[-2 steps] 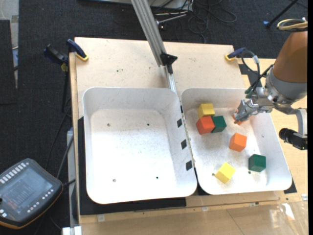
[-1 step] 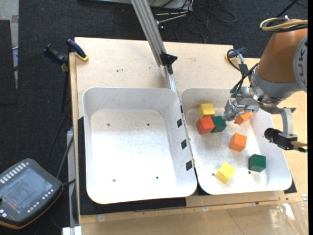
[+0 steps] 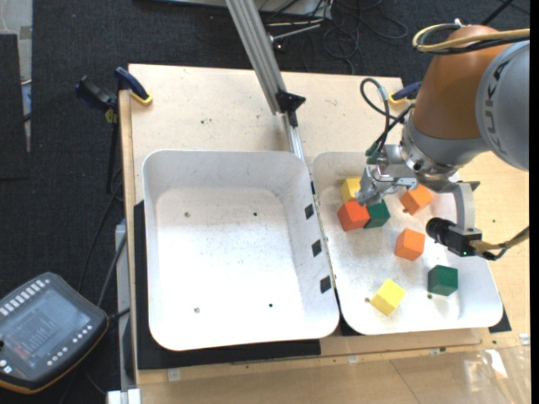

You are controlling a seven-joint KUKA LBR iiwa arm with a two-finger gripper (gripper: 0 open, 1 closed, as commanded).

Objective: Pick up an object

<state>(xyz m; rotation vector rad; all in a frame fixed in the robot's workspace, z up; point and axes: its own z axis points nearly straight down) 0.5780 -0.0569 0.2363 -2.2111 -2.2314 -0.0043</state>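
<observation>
My gripper (image 3: 370,195) reaches down into the right bin (image 3: 472,314), low over a tight cluster of blocks near the bin's upper left. That cluster is a red-orange block (image 3: 353,215), a dark green block (image 3: 378,215) and a yellow block (image 3: 350,188) partly hidden behind the gripper. An orange block (image 3: 416,198) lies just to the right under the wrist. Further down are another orange block (image 3: 409,244), a green block (image 3: 442,280) and a yellow block (image 3: 387,296).
The left bin (image 3: 160,183) lies beside the right one, sharing a raised rim in the middle. A slanted metal pole (image 3: 257,45) rises from the back of the bench. A teach pendant (image 3: 42,331) sits at the lower left, off the bench.
</observation>
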